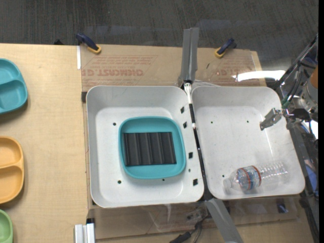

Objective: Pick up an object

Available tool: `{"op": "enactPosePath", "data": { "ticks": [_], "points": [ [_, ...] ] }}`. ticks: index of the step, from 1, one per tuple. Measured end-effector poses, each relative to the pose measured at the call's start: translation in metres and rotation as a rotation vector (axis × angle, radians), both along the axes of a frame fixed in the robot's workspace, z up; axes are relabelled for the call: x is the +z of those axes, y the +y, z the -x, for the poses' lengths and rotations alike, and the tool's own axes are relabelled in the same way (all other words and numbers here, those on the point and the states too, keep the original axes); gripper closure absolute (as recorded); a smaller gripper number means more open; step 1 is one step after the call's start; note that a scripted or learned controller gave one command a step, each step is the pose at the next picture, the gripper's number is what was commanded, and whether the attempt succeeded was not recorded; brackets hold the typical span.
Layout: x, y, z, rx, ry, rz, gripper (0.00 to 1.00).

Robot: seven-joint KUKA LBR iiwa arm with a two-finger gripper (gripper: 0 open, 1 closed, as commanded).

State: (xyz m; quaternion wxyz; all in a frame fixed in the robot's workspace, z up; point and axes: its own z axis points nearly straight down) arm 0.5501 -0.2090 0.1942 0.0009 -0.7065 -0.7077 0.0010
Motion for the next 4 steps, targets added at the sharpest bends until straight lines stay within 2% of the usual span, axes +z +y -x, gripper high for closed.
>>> {"op": "enactPosePath", "data": {
  "ticks": [1,2,3,4],
  "points": [
    [0.013,-0.013,0.072,-0.062,-0.001,0.001,0.00],
    [-0.080,0.043,0.073,-0.006,0.001,-0.001,0.00],
    [0.004,-0.005,0.072,-0.101,-0.002,0.002,0.00],
    [0.004,-0.009,0.072,-0.103,-0.001,0.001,0.00]
  ]
}}
